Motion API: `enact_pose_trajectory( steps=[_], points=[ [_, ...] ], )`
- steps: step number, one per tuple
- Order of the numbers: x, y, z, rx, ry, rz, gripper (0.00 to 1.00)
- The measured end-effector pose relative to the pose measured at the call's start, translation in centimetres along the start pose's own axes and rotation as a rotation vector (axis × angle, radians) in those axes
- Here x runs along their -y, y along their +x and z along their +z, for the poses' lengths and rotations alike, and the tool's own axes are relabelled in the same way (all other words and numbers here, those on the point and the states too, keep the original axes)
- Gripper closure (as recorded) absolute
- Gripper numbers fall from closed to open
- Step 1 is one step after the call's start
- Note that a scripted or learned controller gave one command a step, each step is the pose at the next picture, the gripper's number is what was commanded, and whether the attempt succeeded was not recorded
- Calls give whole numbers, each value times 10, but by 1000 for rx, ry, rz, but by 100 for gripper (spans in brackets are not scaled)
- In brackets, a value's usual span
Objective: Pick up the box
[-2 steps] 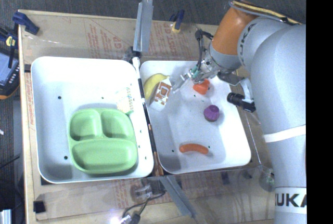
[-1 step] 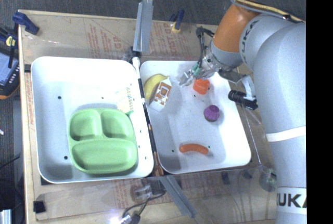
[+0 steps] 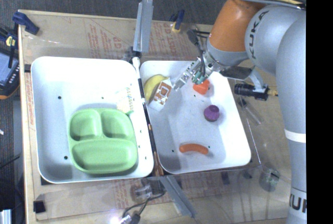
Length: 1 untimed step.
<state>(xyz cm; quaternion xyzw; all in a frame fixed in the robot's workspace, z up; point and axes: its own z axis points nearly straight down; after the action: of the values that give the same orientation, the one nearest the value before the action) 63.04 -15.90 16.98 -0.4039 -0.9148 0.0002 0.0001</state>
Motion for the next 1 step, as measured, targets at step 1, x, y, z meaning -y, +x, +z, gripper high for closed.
enact_pose_trajectory(
  steps=[1],
  points=[
    [0, -1, -11, 2, 0, -4, 100]
  ],
)
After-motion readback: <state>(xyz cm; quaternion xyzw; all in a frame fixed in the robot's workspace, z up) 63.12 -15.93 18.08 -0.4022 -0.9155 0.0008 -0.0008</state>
